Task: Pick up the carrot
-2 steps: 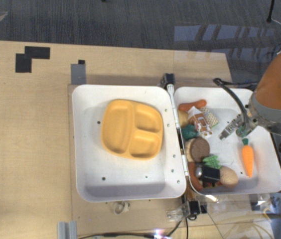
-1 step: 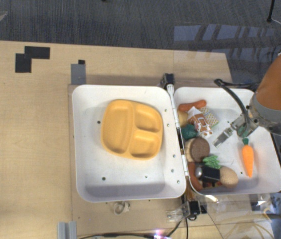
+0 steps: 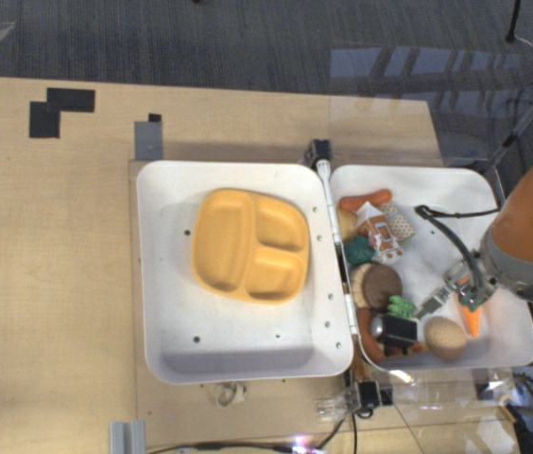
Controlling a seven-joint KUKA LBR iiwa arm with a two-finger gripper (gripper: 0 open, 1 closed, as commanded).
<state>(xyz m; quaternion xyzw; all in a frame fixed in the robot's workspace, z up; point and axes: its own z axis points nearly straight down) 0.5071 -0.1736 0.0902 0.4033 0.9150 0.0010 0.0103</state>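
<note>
Two white bins sit side by side on the bench: the left bin (image 3: 153,282) and the right bin (image 3: 437,183). One yellow compartment tray (image 3: 249,244) with three compartments lies in the left bin. The right bin, to the right of the tray, contains one carrot (image 3: 472,321), one sausage-like piece (image 3: 365,200), one printed carton (image 3: 386,230), one round brown item (image 3: 380,285), one beige egg-shaped item (image 3: 444,338), one black block (image 3: 400,330) and two green items (image 3: 357,250) (image 3: 400,306). One gripper (image 3: 462,287) is present.
</note>
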